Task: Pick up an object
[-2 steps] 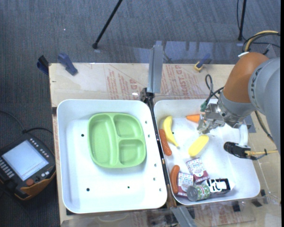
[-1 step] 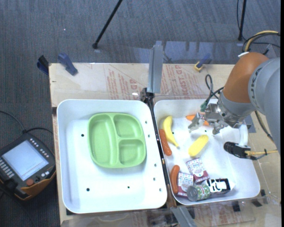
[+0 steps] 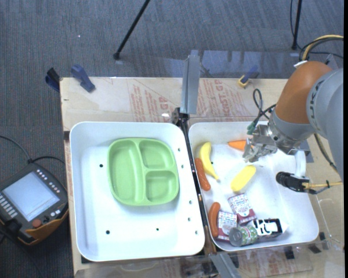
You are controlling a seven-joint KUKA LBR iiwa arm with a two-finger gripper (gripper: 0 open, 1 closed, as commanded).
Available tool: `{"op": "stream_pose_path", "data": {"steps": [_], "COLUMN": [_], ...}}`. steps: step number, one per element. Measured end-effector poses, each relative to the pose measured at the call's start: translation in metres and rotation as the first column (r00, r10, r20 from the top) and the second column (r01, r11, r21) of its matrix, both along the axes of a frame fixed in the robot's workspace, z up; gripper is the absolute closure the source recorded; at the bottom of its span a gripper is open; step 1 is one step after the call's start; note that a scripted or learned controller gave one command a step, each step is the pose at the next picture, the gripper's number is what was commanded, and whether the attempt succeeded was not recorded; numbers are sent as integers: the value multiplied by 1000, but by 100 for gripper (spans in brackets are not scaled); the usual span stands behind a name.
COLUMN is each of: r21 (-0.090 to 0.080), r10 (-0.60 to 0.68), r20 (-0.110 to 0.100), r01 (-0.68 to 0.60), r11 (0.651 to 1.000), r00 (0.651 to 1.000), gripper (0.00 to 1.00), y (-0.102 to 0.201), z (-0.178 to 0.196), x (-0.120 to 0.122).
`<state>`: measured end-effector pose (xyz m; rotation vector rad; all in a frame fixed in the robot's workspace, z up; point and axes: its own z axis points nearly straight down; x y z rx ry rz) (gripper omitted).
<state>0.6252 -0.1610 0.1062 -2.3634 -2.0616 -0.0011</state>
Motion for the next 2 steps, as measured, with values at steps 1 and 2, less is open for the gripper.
{"op": "stream_pose_path", "data": {"steps": [1, 2], "r21": [0, 2], "r10": [0, -1], "r20": [0, 0], "r01": [0, 1], "r11": [1000, 1000], "r00": [1000, 1000], "gripper": [0, 100], "y": [0, 0], "z": [0, 9], "x": [0, 0]}}
